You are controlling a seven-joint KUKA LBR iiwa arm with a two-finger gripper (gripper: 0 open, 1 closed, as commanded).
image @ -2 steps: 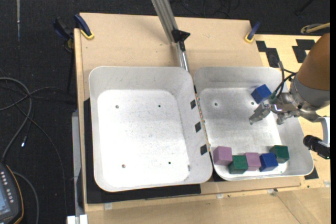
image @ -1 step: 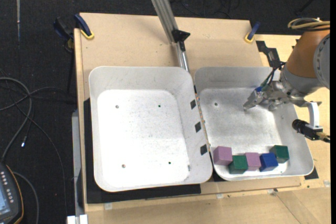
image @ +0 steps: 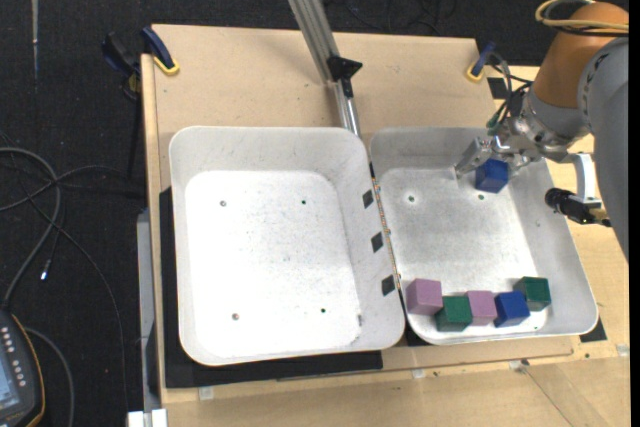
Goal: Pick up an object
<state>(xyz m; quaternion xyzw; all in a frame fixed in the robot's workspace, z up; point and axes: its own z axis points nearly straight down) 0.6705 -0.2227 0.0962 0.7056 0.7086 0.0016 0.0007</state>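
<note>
we see the pincer (image: 487,161) at the upper right, apparently pinching a blue cube (image: 491,176) over the right bin (image: 470,235). whether it's lifted clear, we cannot tell; five cubes (image: 478,304) remain lower right.

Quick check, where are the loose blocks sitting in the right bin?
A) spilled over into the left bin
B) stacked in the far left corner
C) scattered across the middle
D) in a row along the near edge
D: five blocks, the pink block, green block, second pink block, blue block and dark green block, line up along the near edge of the right bin.
</note>
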